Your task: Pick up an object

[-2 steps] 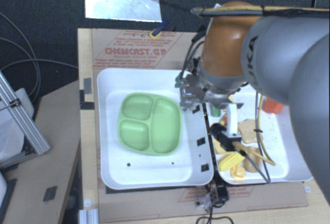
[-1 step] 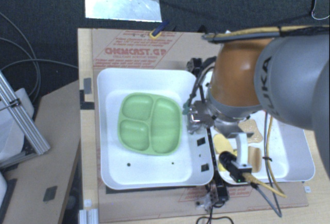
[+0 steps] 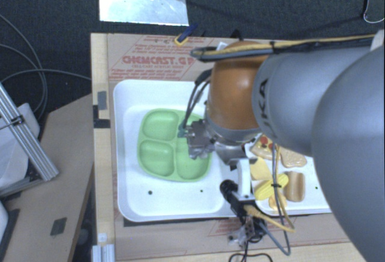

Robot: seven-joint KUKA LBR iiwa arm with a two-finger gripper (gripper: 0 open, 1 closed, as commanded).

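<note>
At the far left of the bench a slanted metal rail (image 3: 27, 140) leans across the tan surface, well apart from the bins. Next comes the left bin (image 3: 129, 194), shallow and white, and in it lies a green divided tray (image 3: 157, 149), sitting toward the bin's far side with its compartments facing up. My gripper (image 3: 195, 140) is just at the tray's right edge, over the right part of the left bin; the mechanism is dark and bunched there, and I cannot tell how my fingers stand or whether they touch the tray. Above it sits my orange band (image 3: 234, 95), and beyond that my grey arm (image 3: 325, 110) covers most of the right bin (image 3: 301, 209). Near that bin's front edge a few pieces of toy food peek out below my arm: a yellow piece (image 3: 267, 188), a tan bread-like piece (image 3: 294, 186) just beside it, and a paler piece (image 3: 293, 160) behind them. Behind the bins lies a printed cardboard sheet (image 3: 150, 59).
</note>
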